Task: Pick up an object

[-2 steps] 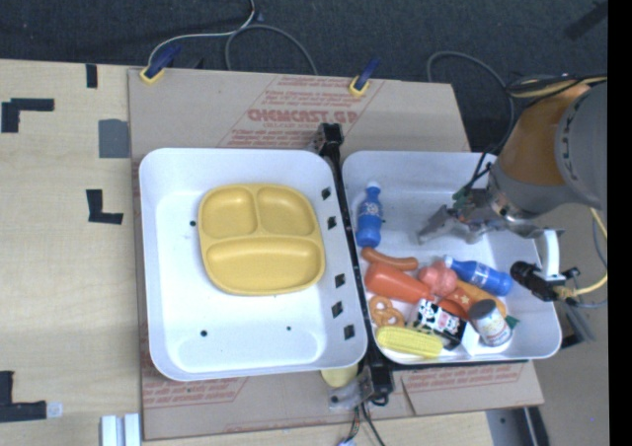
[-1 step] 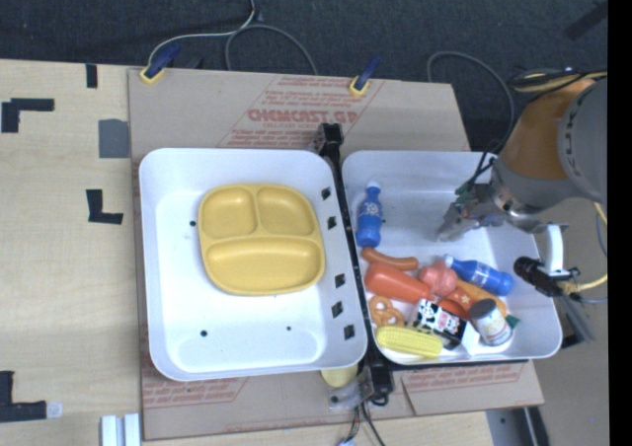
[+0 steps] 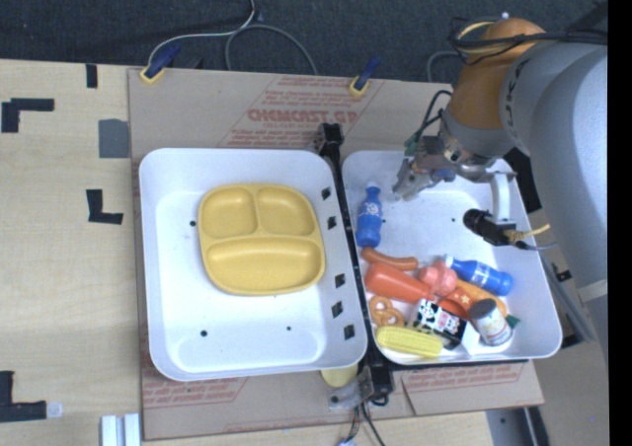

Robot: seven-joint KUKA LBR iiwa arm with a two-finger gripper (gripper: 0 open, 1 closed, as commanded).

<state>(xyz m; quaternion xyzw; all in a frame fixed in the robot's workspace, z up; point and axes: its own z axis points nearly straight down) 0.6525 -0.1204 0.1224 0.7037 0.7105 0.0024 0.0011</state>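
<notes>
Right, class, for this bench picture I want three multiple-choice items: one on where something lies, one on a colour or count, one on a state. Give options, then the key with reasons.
1. Where does the yellow divided plate lie?
A. in the left bin
B. in the right bin
C. on the cardboard outside the bins

2. What colour is the small bottle lying alone near the divider between the bins?
A. green
B. blue
C. black

3. Is the gripper holding an object?
A. yes, the corn cob
B. yes, the plate
C. no, it is above bare bin floor

Key: 1 A, the plate rests in the left bin. 2 B, its body is blue. 3 C, nothing shows at its tip, and the corn cob lies in the right bin.
</notes>
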